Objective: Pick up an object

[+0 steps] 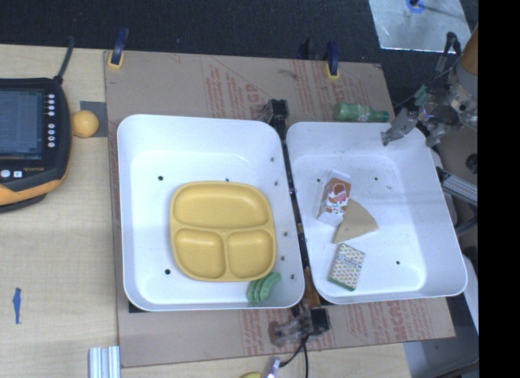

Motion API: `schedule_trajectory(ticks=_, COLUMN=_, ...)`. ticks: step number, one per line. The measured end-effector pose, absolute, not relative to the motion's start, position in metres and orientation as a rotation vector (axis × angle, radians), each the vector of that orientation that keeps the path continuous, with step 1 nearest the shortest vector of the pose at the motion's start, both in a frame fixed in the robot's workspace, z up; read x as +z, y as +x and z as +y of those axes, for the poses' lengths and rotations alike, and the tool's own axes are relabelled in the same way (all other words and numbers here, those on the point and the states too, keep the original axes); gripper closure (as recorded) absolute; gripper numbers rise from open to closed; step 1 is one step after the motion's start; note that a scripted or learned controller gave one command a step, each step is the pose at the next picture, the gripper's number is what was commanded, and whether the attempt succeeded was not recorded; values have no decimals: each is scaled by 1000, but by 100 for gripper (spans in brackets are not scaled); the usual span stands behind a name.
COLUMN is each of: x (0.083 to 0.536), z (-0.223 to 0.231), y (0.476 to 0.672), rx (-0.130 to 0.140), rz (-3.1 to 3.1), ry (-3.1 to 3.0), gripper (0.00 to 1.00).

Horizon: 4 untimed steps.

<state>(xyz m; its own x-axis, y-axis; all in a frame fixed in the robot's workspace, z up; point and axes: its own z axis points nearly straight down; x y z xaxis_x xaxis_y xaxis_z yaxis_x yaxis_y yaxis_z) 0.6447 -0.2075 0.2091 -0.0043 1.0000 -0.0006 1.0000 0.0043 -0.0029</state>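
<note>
Approach step: hand (400,132), grip state indiscernible, over right white bin's (422,279) far rim; next, descend toward tan wedge (356,223)

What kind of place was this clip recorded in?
Probably a robotics lab test bench: two white bins clamped onto cardboard, a control tablet beside them, and an arm's tool reaching in.

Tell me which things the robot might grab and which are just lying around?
Might grab: yellow tray, green toy, red carton, tan wedge, patterned packet.
Lying around: green bottle, yellow ball, control pad, blue clamps.
</note>
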Motion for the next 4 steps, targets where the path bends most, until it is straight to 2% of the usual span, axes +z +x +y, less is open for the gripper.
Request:
schedule_trajectory(ticks=1, x=139, z=-136, y=586, rx=6, rz=-2225, ry=-2212, gripper=0)
schedule_trajectory(ticks=2, x=109, z=-123, y=587, rx=-6, rz=-2229, ry=-2223, gripper=0)
schedule_trajectory(ticks=3, x=125, z=-137, y=653, rx=0, rz=-2226, ry=-2217, gripper=0)
schedule_trajectory(ticks=4, x=91, z=-110, y=630, rx=5, rz=-2226, ry=-2212, gripper=0)
